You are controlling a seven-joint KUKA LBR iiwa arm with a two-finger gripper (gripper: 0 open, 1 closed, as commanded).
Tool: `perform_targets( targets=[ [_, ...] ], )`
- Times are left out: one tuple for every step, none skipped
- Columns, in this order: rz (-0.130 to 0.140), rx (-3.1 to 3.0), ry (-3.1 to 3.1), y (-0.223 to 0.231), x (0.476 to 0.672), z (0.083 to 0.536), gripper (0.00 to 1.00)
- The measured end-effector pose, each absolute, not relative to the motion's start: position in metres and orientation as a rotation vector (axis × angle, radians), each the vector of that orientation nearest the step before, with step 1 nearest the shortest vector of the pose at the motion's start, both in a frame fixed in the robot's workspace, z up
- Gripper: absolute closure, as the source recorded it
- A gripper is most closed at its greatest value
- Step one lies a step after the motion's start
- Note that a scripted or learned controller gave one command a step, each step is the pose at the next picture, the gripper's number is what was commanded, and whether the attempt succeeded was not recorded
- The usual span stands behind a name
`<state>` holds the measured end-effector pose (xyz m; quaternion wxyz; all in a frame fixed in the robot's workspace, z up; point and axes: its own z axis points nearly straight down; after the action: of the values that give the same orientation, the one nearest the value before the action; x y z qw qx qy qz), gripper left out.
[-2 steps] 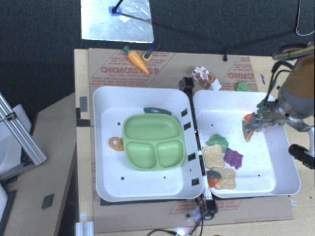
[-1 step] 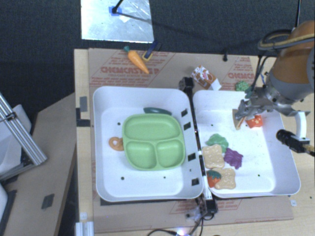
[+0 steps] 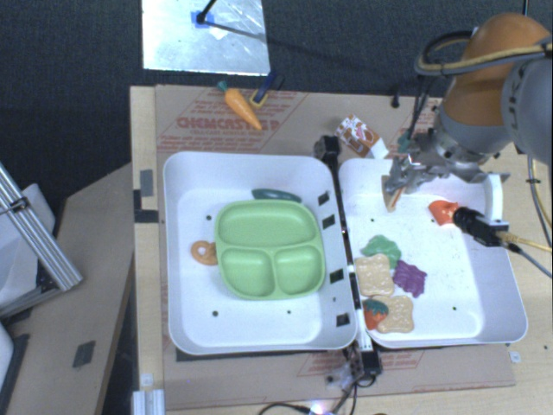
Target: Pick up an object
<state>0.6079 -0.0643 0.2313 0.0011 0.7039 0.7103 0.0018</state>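
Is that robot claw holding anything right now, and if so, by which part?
It cannot be told. The gripper hangs over the right bin, its tip blurred. The orange toy lies apart from it in the bin.

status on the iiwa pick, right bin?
Gripper low over right bin, far end. Nothing seen between its fingers. Orange piece beside it, untouched. Toy food cluster near the divider, clear of the arm.

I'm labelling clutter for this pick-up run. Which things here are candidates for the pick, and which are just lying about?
Candidates, near the tool in the right bin:
orange piece
green piece
purple piece
two tan pieces

Lying about:
green tray and pretzel in the left bin
carrot on the bench
foil sheet
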Motion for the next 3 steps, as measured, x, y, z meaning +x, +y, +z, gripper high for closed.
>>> perform_targets(
  targets=[
    [0.005, 2.211, 2.228, -0.038, 0.65, 0.215, 1.0],
    [0.004, 2.214, 2.226, -0.034, 0.658, 0.232, 1.0],
    [0.0, 2.218, 2.224, -0.029, 0.644, 0.218, 1.0]
  ],
)
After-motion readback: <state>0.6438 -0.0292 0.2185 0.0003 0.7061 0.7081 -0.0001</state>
